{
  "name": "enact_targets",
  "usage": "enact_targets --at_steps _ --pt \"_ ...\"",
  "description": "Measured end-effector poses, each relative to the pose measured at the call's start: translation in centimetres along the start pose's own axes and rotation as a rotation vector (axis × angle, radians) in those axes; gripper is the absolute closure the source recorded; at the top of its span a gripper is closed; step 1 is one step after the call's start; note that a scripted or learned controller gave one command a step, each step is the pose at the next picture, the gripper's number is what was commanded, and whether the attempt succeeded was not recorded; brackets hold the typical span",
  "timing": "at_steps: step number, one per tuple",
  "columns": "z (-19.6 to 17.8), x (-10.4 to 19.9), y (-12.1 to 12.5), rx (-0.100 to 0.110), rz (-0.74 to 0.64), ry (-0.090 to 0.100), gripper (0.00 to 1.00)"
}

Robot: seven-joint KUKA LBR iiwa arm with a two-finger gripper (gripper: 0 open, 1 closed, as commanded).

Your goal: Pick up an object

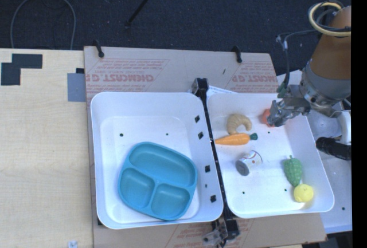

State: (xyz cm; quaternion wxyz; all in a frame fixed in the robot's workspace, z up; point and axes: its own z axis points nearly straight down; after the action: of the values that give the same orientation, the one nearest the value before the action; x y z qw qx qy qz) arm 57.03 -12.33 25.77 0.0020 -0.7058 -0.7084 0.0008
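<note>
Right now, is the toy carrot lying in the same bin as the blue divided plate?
No, the carrot lies in the right bin, while the blue plate sits in the left bin.

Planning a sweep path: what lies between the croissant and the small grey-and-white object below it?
The toy carrot lies between croissant and grey-and-white object, per the camera view.

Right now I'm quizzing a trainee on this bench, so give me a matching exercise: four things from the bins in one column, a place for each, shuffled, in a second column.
Things:
1. blue divided plastic plate
2. orange toy carrot
3. yellow toy lemon
4. tan toy croissant

Places:
A. near corner of the right bin, beside the green toy vegetable
B. left bin
C. just behind the carrot, right bin
D. right bin, close to the divider, green tip pointing right

Pairs: 1-B, 2-D, 3-A, 4-C
</note>
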Motion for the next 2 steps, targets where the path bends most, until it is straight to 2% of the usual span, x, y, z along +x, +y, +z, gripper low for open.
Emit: enact_targets --at_steps 1,2 --pt "1.3 5.4 0.2 0.0 0.001 0.0 1.0" --pt "2.3 11.1 -1.2 0.002 0.0 0.0 1.0"
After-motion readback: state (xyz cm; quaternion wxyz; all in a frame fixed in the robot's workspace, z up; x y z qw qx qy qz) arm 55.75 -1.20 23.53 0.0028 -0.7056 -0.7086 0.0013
